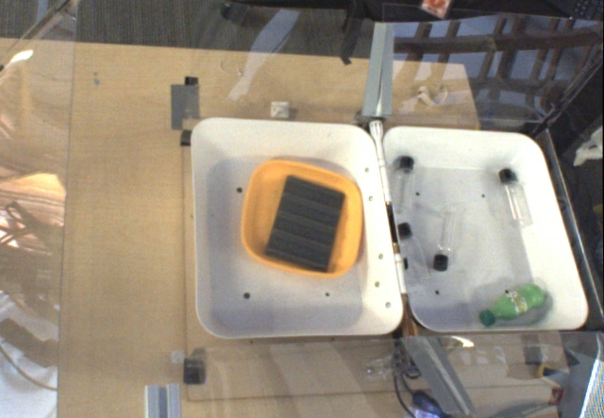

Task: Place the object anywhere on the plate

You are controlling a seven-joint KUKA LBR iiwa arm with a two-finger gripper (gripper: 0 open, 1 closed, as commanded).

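An orange square plate (256, 218) sits in the middle of the left white bin (217, 293). A dark grey ribbed rectangular block (304, 223) lies flat on the plate, slightly tilted, and covers most of its centre. In the right white bin (557, 246) a small green bottle (514, 305) lies on its side near the front right corner.
Several clear tubes with black caps lie in the right bin, among them one (405, 182) at the left wall, one (514, 196) at the back right and one (443, 242) in the middle. A grey metal post (378, 67) stands behind the seam between the bins.
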